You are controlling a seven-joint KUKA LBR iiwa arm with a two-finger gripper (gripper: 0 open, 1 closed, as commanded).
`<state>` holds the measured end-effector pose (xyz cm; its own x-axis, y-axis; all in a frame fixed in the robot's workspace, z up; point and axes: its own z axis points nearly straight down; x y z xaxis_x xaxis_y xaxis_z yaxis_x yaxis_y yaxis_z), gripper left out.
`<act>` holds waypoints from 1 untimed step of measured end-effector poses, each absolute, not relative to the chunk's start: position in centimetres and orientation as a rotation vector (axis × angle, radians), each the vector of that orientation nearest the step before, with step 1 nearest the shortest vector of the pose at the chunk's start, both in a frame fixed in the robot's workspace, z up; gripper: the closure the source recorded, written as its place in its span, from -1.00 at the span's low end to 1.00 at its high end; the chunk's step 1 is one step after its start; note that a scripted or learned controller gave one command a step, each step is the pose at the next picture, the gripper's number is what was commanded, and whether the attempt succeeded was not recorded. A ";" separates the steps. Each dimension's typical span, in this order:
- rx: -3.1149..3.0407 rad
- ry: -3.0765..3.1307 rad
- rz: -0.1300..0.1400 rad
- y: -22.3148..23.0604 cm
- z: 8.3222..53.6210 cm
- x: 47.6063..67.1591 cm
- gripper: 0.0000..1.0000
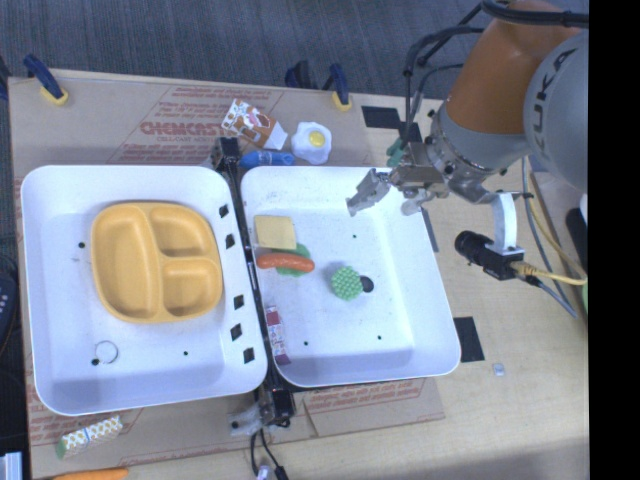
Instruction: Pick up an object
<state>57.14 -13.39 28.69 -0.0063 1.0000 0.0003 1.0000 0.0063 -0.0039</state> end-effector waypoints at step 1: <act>-2.138 -2.293 0.006 -13.9 12.9 52.9 -1.00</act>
